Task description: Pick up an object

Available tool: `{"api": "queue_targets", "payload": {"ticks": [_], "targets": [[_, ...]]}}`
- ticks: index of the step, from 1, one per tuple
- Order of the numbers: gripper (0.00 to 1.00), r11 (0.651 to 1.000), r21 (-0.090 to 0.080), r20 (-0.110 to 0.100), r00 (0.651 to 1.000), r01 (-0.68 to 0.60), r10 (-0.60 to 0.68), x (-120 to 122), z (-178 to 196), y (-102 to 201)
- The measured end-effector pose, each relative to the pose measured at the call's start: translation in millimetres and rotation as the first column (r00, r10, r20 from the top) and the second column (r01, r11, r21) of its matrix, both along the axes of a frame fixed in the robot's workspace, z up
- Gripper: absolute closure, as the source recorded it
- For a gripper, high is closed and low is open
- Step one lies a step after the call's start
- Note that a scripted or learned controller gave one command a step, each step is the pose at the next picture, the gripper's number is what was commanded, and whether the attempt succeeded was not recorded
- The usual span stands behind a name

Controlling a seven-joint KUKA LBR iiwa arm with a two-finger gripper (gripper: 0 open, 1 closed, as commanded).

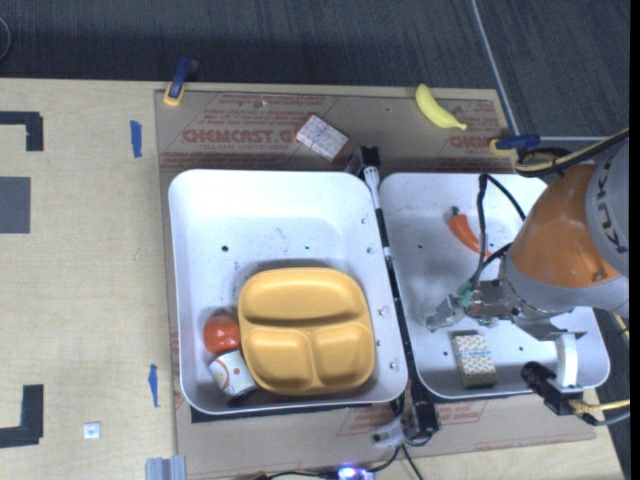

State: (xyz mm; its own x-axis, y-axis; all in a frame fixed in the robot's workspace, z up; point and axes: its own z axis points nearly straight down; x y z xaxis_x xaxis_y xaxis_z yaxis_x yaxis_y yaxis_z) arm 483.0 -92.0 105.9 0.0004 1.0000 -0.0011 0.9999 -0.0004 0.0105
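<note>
In the right bin (430, 208), my gripper (453, 310) hangs low over the floor, reaching in from the right below the orange band (565, 240) of the arm. Just in front of it lies a small speckled beige block (473, 358), close to it but apart. A small orange carrot (463, 230) lies near the bin's back wall, beyond the gripper. The left bin (200, 208) holds a large yellow compartment tray (305, 328), a red-orange ball (221, 332) and a small white and orange object (231, 372) at its front left.
A yellow banana (440, 108) and a small patterned packet (320, 136) lie on the cardboard behind the bins. Blue clamps (180, 78) (515, 145) hold the cardboard's back edge. Black cables loop over the right bin's rear right.
</note>
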Motion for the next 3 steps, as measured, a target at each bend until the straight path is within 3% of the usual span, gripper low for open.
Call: {"api": "queue_targets", "payload": {"ticks": [1,3], "targets": [[0.0,1.0,0.002,-0.009,1.0,0.0,0.0,-3.0,-19.9,0.5],[0.0,1.0,0.001,-0.008,1.0,0.001,-0.001,-2.9,-20.0,-0.2]]}}
